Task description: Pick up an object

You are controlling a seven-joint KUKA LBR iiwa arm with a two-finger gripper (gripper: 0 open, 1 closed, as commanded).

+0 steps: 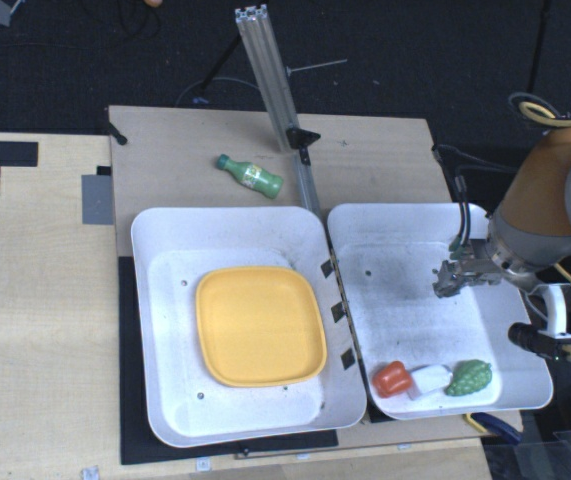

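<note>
Claw (pixel 449 280) low over right bin (pixel 405 268), opening unclear.

A green bottle (pixel 250 176) lies on the bench (pixel 365 158) behind the bins, near what looks like a slanted metal rail (pixel 273 73).

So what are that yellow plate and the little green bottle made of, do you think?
The yellow plate looks like moulded plastic: one even matte colour, soft rounded corners and a raised rim. The green bottle, lying on its side on the bench behind the bins, also looks like plastic, with a pale label band; it is too small here to rule out glass.
</note>
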